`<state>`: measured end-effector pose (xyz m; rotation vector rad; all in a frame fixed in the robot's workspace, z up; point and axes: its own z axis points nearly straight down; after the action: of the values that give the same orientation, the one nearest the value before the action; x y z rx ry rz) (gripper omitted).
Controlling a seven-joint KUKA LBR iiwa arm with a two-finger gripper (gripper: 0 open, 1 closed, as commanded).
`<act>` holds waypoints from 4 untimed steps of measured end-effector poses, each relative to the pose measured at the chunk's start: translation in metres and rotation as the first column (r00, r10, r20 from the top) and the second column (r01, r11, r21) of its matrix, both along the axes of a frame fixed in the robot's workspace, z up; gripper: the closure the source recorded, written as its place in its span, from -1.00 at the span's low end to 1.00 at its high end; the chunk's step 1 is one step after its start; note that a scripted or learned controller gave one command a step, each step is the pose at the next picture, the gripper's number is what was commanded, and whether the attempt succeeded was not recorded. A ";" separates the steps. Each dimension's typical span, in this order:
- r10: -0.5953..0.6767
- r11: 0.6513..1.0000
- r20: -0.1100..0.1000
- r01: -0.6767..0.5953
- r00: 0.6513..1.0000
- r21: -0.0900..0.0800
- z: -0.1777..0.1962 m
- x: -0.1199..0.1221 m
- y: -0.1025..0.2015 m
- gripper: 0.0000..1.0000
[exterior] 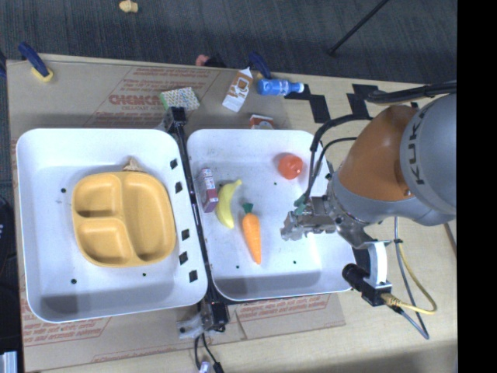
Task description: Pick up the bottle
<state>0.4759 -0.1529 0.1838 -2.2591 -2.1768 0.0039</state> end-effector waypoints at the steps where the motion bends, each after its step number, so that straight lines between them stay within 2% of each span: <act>1: -0.096 0.995 0.002 0.096 0.995 -0.002 0.028 0.000 -0.045 1.00; 2: -0.055 0.998 0.000 0.055 0.998 0.000 -0.013 0.000 -0.033 1.00; 3: -0.286 0.958 0.002 0.286 0.958 -0.002 0.006 0.000 -0.028 1.00; 4: -0.076 0.997 0.000 0.076 0.997 0.001 -0.007 0.000 -0.051 1.00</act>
<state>0.4759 -0.2041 0.1765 -2.3393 -2.0887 0.0025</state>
